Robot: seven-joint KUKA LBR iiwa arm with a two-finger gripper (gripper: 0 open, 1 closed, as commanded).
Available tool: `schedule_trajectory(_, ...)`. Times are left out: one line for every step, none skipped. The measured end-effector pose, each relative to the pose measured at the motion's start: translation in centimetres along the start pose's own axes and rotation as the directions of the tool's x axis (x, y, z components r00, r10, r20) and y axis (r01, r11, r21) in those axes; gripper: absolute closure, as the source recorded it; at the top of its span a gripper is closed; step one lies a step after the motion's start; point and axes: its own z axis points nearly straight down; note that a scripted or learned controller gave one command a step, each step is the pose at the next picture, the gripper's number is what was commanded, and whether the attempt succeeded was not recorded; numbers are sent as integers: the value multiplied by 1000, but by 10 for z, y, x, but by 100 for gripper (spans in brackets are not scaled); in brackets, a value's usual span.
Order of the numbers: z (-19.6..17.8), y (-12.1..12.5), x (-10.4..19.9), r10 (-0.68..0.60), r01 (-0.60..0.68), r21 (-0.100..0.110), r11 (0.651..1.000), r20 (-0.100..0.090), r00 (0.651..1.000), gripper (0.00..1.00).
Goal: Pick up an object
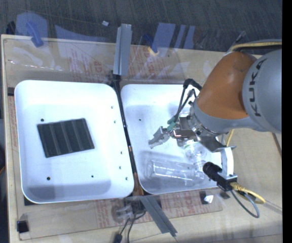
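Note:
My gripper (157, 137) hangs over the middle of the right bin (136, 110), pointing toward its left side. Its fingers look slightly spread and nothing sits between them, so it is open. A clear plastic container (170, 169) lies on its side near the front wall of the right bin, just below and to the right of the gripper, apart from it. Another clear piece (193, 152) shows partly under the wrist. A dark ribbed rectangular slab (65, 136) lies flat in the left bin (29, 92).
The grey arm with its orange band (226, 90) covers the right bin's right side. A black cable fitting (214, 173) hangs by the bin's front right corner. A metal divider bar (122, 48) stands behind the bins.

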Motion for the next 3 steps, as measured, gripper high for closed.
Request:
schedule_trajectory(121,-5,-45,-42,42,-4,999,1,999,0)
schedule_trajectory(138,-4,-12,-33,33,-12,999,12,999,0)
schedule_trajectory(85,-6,-27,319,-319,-4,948,0,948,0)
